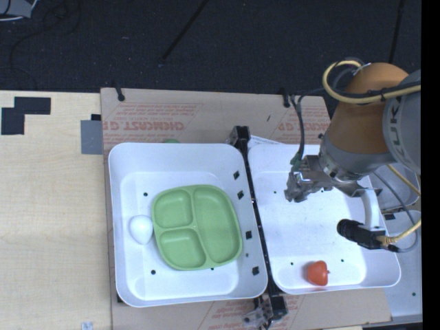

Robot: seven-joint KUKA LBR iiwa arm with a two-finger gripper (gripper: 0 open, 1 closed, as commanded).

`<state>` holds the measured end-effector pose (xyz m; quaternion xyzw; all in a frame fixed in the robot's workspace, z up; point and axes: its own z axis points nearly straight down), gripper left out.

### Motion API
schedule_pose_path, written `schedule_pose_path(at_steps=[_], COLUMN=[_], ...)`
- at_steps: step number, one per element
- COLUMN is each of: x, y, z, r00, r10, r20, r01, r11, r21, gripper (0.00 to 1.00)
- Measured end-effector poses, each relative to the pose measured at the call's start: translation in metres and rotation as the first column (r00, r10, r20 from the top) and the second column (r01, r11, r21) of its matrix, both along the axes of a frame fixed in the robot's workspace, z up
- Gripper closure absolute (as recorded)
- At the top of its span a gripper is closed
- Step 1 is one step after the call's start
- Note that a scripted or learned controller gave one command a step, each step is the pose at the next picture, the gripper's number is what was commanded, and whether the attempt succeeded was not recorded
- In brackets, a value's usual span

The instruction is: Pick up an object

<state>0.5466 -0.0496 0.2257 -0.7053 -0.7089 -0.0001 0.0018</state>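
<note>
With its jaws too blurred to tell apart or together, the arm hangs well above the red ball by the right bin's near wall, risking a glancing miss.

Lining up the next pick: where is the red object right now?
In the camera view, the red object lies in the right bin, near its front edge, below and apart from the gripper.
</note>
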Motion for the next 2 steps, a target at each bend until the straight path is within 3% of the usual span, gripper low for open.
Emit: schedule_pose_path(at_steps=[2], x=[-0.024], y=[0.116], z=[-0.006], r00=[1.000], r10=[0.000], r20=[-0.003], r01=[0.000], r11=[1.000], r21=[0.000], gripper=[1.00])
